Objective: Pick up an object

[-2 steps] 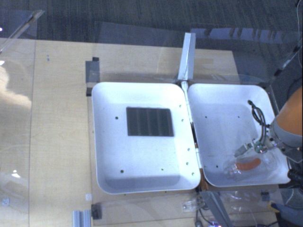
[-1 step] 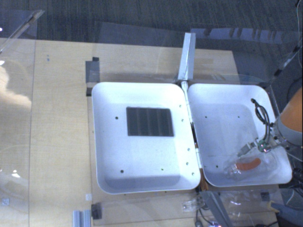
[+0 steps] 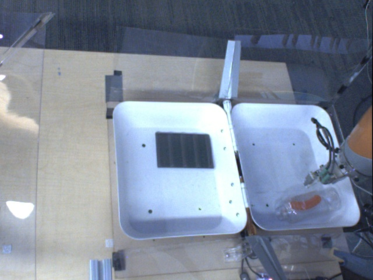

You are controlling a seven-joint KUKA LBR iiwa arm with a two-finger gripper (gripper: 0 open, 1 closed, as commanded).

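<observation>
Two white bins sat side by side on the bench [image 3: 70, 174] of pale wood, and I take them from the left. The left bin [image 3: 131, 214] was a shallow tray of smooth, faintly speckled plastic with rounded corners, and on its floor lay a dark mat [image 3: 184, 150], a flat rectangle with ridges running its short way. A thin grey divider [image 3: 230, 77] stood up behind the seam where the bins met. The right bin [image 3: 262, 139] was the same shallow white plastic. Near its front right corner lay the packet [image 3: 306, 203], a crumpled clear wrapper, glossy and slack, with an orange-red lump inside it; I judged it the object to be picked up. It rested on the bin floor, close to the front wall. My claw [image 3: 320, 177] hung just beside and behind the packet, at the bin's right side, with black cables [image 3: 323, 136] looping above it and the orange band [image 3: 362, 134] of my arm at the frame's edge. Whether the claw was spread or closed I could not tell; its tip was small and blurred, and nothing showed gripped in it. I judged the step to be the approach, with the pick not yet made. The next move would call for setting the claw squarely over the orange lump rather than the loose film, since slippery wrap near a wall could slide or crumple away under a squeeze.
</observation>
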